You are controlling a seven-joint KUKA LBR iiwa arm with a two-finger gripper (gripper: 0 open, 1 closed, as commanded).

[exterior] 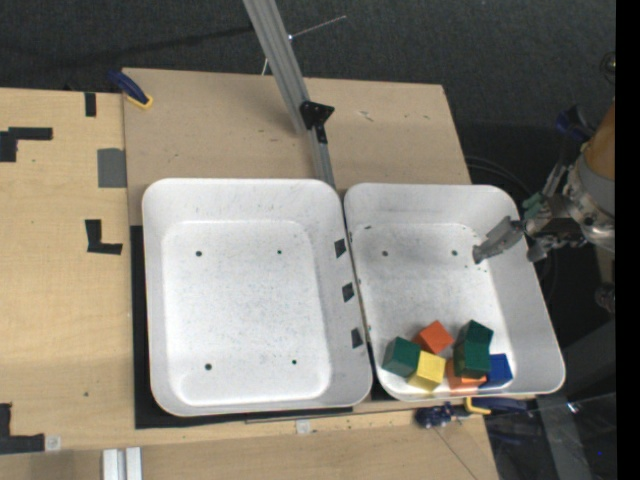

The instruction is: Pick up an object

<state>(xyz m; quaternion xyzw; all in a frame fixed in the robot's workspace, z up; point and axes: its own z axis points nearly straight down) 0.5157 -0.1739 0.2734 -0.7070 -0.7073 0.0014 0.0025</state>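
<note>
My claw [497, 238] hangs over the right edge of the right bin [530, 298], reaching in from the right with its grey tip pointing toward the bin's middle. I can make out one grey finger [492, 242] slanting down and left; whether the claw is spread or pressed together I cannot tell from this angle. Nothing sits between its tips that I can see.

Below my claw, well apart from it, the blocks lie bunched in the near corner of the right bin. I count two green blocks, one [402, 356] at the left of the bunch and one darker [475, 342] at the right. One orange block [435, 336] stands between them, tilted on an edge. One yellow block [430, 369] rests just in front of the left green one, touching it. One blue block [497, 369] lies at the right end, beside the dark green one. A further sliver of orange [462, 377] shows low between the yellow and the blue; I cannot tell whether it is a separate block.

Further out, the left bin [160, 268] sits side by side with the right one, their rims touching. That makes two white bins on the wooden bench [60, 268]. One grey metal pole [280, 48] slants across the bench behind the bins.
</note>
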